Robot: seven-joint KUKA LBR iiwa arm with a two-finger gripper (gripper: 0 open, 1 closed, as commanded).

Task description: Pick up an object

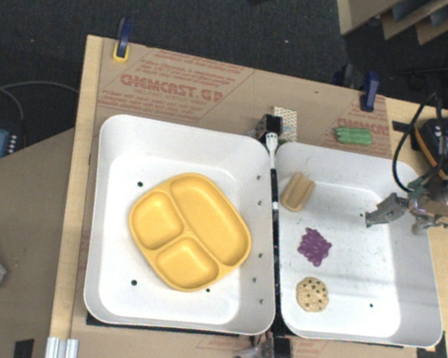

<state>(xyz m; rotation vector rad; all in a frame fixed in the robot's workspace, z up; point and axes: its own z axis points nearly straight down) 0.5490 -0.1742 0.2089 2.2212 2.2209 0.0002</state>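
Note:
The right bin (413, 276) holds three small items. A tan bread-like piece (297, 192) leans near the bin's upper left corner. A purple grape cluster (314, 245) lies in the middle. A round chocolate-chip cookie (312, 295) sits near the front. My gripper (385, 212) hangs over the right bin's upper right part, to the right of the tan piece and above the grapes, touching none of them. Nothing shows in its grasp.
The left bin (125, 156) carries a yellow divided plate (189, 230). A green object (353, 137) lies on the cardboard behind the right bin. Blue clamps (125, 32) hold the board's far edge. Cables (408, 155) loop by the arm at right.

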